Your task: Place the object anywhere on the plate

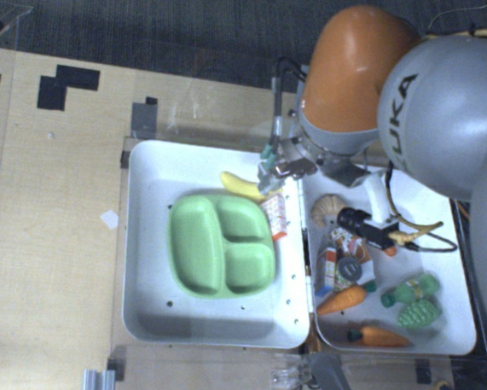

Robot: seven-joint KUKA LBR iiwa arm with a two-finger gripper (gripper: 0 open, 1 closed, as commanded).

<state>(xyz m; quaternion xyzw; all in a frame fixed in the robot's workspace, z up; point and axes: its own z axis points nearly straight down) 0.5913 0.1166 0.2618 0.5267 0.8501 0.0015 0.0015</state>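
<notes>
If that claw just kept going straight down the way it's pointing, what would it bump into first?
Probably the yellow banana, which lies just under the gripper at the left bin's back edge, beside the green plate. Depth is hard to judge from this view.

Your arm (458, 99) runs off the frame at two o'clock and covers the right bin's (461, 335) far rim. The gripper (276, 171) hides part of the banana (243, 186); its fingers blur together.

Even overhead light, bright white bins (135, 248); soft shadow beneath the green plate (221, 246), overall slightly soft focus.
</notes>
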